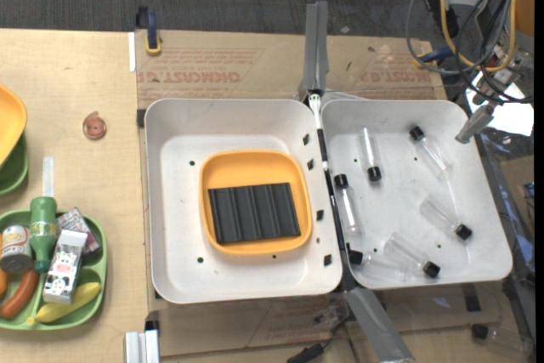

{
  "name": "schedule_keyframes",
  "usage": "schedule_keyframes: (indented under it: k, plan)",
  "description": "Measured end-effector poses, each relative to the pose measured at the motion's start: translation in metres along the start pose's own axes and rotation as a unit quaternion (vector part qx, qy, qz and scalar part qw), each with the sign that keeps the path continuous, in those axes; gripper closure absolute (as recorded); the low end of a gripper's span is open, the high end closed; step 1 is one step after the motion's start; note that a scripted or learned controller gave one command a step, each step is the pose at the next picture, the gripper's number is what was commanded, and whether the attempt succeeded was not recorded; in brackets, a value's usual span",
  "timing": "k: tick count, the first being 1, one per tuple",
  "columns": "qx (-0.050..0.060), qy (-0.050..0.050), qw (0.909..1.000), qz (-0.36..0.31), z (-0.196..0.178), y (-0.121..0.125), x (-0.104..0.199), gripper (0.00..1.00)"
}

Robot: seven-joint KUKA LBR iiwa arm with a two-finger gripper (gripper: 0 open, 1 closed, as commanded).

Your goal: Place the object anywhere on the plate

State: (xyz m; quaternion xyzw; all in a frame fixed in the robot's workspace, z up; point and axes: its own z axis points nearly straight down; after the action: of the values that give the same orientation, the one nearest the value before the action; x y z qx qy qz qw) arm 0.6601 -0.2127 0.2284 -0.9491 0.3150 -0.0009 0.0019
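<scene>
Pale wood bench carries, at far left, a green tray (pixel 85 302) of toy food, parked well clear of the work. Next comes the left bin (pixel 170 183), where the orange plate (pixel 255 168) sits centred under a dark ribbed insert, an easy target. Clear capped tubes lie scattered in the right bin (pixel 484 225); the likeliest pick, the tube (pixel 371 153) near its middle, rests well left of the gripper (pixel 470 125), which hovers over the far right rim; its grasp I cannot tell.

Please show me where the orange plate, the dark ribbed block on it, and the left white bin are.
orange plate (pixel 254 165): camera view, on its bare far rim.
dark ribbed block (pixel 254 212): camera view, middle of its top face.
left white bin (pixel 174 208): camera view, bare floor beside the plate.
</scene>
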Motion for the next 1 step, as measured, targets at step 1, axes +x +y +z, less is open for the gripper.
schedule_keyframes:
  k: [1]
  plan:
    - [0.000,0.000,0.9903,-0.139,0.0033,0.0053,0.0038,0.00]
